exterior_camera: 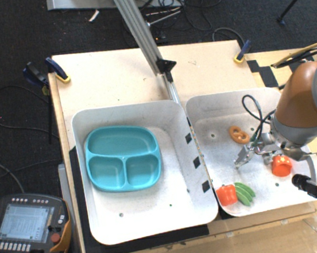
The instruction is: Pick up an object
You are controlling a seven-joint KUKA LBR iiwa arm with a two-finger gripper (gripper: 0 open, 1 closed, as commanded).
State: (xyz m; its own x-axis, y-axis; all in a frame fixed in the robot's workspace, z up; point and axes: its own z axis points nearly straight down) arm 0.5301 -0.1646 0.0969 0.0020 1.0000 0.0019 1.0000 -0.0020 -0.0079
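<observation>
Bench and what sits on it

I see a pale wooden bench [117, 76] carrying two shallow white bins side by side, the left bin [141, 212] and the right bin [214, 110] touching along their inner edges, with yellow clamps [62, 78] at the bench's two far corners.

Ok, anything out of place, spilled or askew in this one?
Nothing stands out. The teal divided tray lies flat in the left bin; the pretzel, orange toy and red-and-green vegetables lie inside the right bin.
</observation>
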